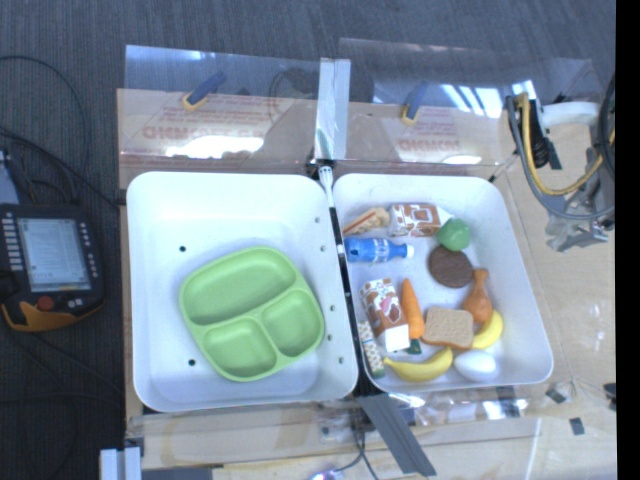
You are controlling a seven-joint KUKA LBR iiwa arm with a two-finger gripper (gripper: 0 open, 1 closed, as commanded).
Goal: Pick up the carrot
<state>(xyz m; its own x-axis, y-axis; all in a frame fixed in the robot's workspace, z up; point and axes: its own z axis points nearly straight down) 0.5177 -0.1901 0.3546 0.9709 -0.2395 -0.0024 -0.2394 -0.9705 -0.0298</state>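
Starting at the near wall of the right-hand shallow white bin (520, 268), we are seeing a curved yellow plastic banana (420, 366) and a white egg (476, 364) lying along the edge. Just beyond them, the small orange tapered carrot (411, 308) is lying with its length running near to far and its thin tip pointing away. It is sitting in a tight row: a printed snack packet (379, 303) is pressing against its left side, a tan slice of toy toast (449, 327) is lying just beside it on the right, and a small white and green block (397, 339) is crowding its near end.

We are judging the pickup as not yet begun. How the jaws are standing we cannot tell. To do this well, we are advising the gripper to descend over the carrot's far half, where the neighbours are leaving more room. It should close across the narrow width, one side slipping between carrot and packet, the other between carrot and toast. A shallow or off-centre descent is risking a grab of the packet instead.

Farther back, a brown round cookie (451, 266), a blue bottle (375, 250) and a green ball (455, 234) are lying well apart from the carrot.
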